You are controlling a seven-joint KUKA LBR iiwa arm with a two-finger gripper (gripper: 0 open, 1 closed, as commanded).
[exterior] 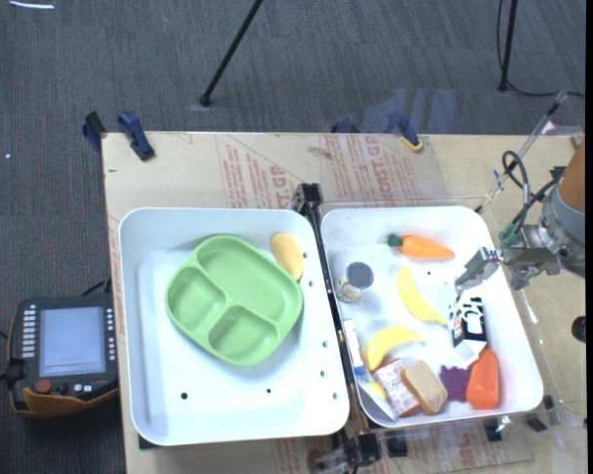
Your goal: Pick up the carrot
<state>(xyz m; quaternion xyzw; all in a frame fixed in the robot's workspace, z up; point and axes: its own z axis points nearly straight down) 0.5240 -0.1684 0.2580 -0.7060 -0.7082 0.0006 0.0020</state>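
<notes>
**Camera view: carrot lies free in the right bin, gripper waits beside it**

The carrot rests on its side at the upper part of the right bin, green top to the left, with bare white floor around it. That open spot probably makes it the easiest thing in the bin to reach from above. The gripper hangs at the right of the frame, lower right of the carrot and apart from it; its fingers look spread, with nothing between them, though they are small here and hard to read. Its place near the bin's right wall fits an arm reaching in from the right.

Counted in the right bin: one carrot, two yellow bananas, one small grey round can, one slice of bread, one purple bunch of grapes, one orange-red bottle and one black-and-white packet. These crowd the lower half, some touching.

The left bin holds one green divided plate, tilted, and one pale yellow fruit just beside the plate's upper right rim.
</notes>
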